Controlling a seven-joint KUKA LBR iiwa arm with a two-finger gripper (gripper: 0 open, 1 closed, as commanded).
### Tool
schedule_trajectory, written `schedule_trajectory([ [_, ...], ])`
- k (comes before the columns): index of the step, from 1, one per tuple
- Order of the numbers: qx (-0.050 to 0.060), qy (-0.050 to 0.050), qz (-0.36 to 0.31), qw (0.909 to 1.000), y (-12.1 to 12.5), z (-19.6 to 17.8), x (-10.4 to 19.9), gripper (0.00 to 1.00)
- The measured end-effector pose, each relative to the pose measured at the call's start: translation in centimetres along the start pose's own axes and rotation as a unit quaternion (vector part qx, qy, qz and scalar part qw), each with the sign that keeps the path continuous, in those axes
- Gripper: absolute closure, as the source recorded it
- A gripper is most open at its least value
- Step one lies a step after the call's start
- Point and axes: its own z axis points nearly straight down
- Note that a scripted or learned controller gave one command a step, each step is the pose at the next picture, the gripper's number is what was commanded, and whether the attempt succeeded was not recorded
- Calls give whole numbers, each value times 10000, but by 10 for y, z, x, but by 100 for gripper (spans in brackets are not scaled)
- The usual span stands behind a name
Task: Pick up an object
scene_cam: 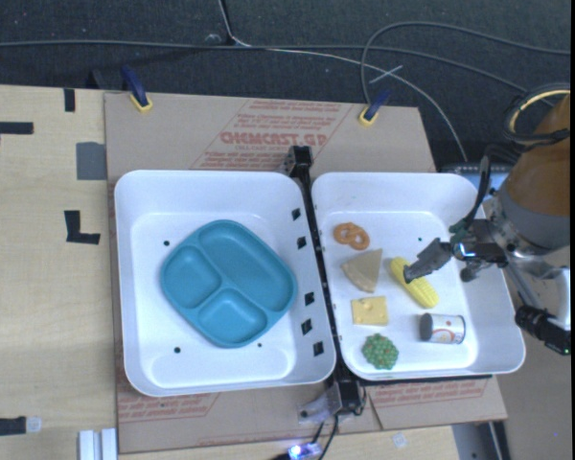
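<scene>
Scanning left to right: left bin (134, 257) holds a blue divided plate (228, 282), lying flat, well away from the arm. Right bin (498, 353) holds the small stuff: pretzel (352, 235) near the top left, a tan wedge (363, 270) below it, a yellow cheese square (370, 310) under that, broccoli (380, 352) at the bottom. A yellow corn cob (414, 284) lies just right of the wedge, and a small can (442, 329) lies on its side below the corn.

Gripper (424, 266) reaches in from the right, low over the right bin, with its dark tip right at the upper end of the corn cob, overlapping it in this view. Whether it touches, can't say. Whether the tip is parted or pressed together, cannot tell at this angle and size.

Progress, as a judgement: early to middle. Nothing is lifted; every item sits on a bin floor. Arm looks lined up on the corn cob as the likely target. Left to do: a confirmed grasp, then a lift clear of the bin.
</scene>
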Motion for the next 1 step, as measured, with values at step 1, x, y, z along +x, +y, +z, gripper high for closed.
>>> schedule_trajectory([
  [1,28,3,7,10000,4,62,-4,0],
])
